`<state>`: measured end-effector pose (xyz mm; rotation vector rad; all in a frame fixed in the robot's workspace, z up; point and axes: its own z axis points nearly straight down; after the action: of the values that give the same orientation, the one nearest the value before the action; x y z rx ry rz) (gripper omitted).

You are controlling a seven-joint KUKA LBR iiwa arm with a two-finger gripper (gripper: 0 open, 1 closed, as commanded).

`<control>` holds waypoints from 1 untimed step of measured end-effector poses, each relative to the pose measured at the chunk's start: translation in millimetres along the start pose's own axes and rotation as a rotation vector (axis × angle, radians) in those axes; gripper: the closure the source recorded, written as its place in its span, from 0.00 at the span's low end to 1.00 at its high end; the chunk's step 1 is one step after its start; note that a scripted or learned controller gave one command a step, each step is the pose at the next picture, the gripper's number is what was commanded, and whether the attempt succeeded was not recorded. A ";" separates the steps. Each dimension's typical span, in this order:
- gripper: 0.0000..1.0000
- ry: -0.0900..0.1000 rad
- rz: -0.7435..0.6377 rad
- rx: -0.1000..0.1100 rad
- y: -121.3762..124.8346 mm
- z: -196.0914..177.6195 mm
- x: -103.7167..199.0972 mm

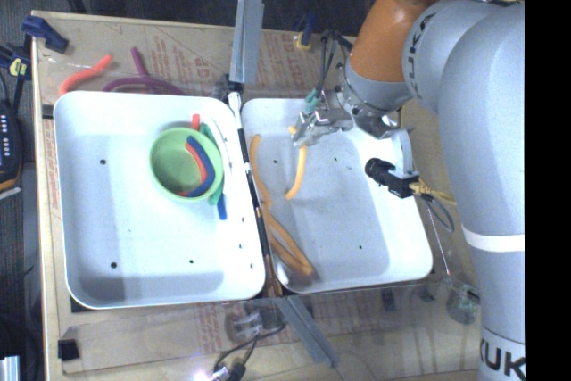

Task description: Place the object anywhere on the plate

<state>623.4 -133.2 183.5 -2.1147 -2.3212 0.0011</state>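
From my remote seat I can read little. At the lower right, dark capital letters "KU" stand on the grey rounded casing of the arm (500, 317), cut off at the edge. Faint reddish printing runs across the brown cardboard sheet on the desk (178, 40), but I cannot make out its words.

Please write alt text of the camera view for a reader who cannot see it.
A grey robot arm's gripper hovers over the right bin, with a yellow strip hanging just below it. The left bin holds a green plate with colourful pieces.
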 end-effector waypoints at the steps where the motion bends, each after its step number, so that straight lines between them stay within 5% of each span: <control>1: 1.00 -0.002 -0.396 -0.003 41.1 -9.4 75.8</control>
<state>657.2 -53.9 192.9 -1.6186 -2.6949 -0.0005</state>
